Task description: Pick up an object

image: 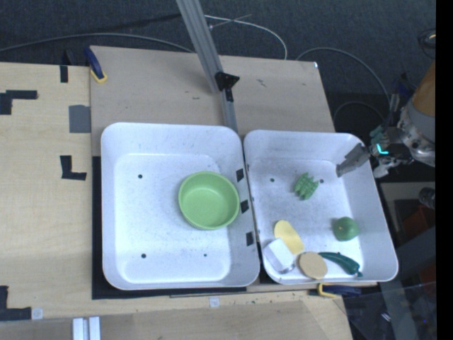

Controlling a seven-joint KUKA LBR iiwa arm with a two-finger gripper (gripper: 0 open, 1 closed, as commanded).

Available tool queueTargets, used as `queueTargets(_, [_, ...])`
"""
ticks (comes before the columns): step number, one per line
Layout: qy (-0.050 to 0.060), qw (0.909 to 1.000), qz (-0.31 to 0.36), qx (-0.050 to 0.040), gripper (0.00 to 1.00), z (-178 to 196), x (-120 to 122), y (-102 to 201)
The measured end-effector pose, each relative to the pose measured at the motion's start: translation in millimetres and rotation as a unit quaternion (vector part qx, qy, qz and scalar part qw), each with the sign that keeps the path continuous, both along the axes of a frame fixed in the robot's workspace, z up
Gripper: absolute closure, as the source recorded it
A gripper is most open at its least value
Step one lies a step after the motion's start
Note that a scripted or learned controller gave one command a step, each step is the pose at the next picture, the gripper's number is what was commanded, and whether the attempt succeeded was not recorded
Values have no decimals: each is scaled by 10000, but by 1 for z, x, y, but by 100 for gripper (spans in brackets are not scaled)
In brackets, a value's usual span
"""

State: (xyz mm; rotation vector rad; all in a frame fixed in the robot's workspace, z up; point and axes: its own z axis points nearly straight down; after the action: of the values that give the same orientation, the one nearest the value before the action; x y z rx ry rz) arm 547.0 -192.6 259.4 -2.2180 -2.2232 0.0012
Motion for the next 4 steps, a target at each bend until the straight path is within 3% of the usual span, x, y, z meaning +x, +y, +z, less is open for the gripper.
queueTargets(3, [32,10000,-6,5,0,-169,-14,8])
queueTargets(4, [13,10000,-2,5,100,-156,-12,8])
